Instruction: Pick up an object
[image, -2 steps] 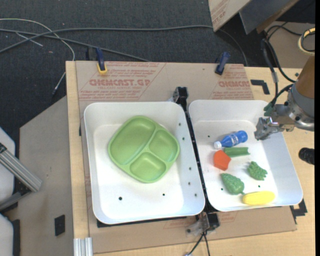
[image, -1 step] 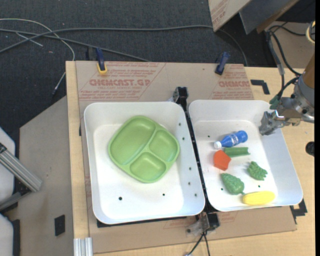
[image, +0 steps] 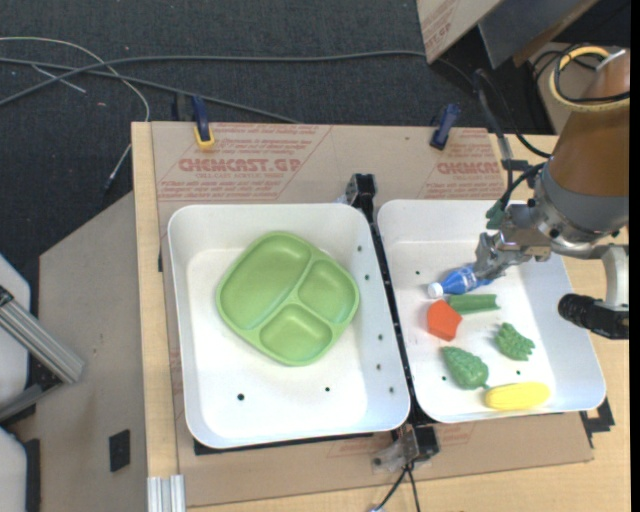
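The grey arm's gripper (image: 497, 252) is low in the right white bin (image: 570, 330), right at the small blue bottle with a white cap (image: 453, 282). I cannot tell how its jaws stand. The bottle lies at a slant, touching the green stick (image: 472, 302), with the orange block (image: 443, 320) just below. I think the bottle could slip or roll away, because it is round and crowded.
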